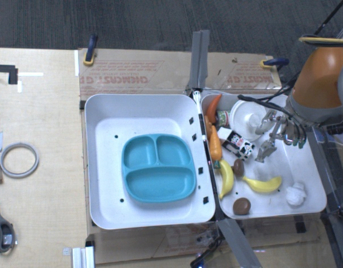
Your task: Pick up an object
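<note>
tabletop (37, 110): pale wood, cardboard | bins: 2 | bananas: 2 | carrots: 2 | end effector (267, 144): grip state cannot tell

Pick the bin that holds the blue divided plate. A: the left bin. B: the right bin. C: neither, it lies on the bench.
A: the blue plate lies flat in the left bin, while the right bin holds the bananas, carrots and other small things.
</note>
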You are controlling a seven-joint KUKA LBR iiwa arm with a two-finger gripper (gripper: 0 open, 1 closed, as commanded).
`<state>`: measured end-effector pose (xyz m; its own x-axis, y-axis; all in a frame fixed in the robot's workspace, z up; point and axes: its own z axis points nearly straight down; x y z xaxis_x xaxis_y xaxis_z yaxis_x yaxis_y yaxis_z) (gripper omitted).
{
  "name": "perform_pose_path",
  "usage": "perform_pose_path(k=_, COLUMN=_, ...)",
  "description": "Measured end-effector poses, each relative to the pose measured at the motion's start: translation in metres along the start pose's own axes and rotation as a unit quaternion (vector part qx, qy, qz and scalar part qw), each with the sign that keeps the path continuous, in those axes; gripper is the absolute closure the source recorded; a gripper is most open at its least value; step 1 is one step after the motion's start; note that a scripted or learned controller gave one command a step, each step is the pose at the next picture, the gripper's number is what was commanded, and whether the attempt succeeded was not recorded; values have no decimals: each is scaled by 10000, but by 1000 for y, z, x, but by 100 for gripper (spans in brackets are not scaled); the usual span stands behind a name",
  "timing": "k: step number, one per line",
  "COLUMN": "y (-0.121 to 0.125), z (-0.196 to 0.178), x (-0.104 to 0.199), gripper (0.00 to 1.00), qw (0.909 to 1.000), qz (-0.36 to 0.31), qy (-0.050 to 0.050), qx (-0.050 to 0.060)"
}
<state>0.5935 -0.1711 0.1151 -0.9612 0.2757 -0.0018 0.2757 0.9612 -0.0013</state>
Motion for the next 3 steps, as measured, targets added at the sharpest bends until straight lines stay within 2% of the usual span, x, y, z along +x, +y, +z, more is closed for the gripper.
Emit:
perform_pose_path(k=1, y=35, z=13, x=-11, gripper=0, qw=9989, qz=459, qy=0, qx=62)
perform_pose_path(k=2, y=-46, z=19, x=-36, gripper=0, qw=9979, qz=643, qy=-33, qx=4)
perform_pose_path(k=3, y=13, z=23, x=40, gripper=0, qw=9998, qz=-198, qy=-2, qx=-12)
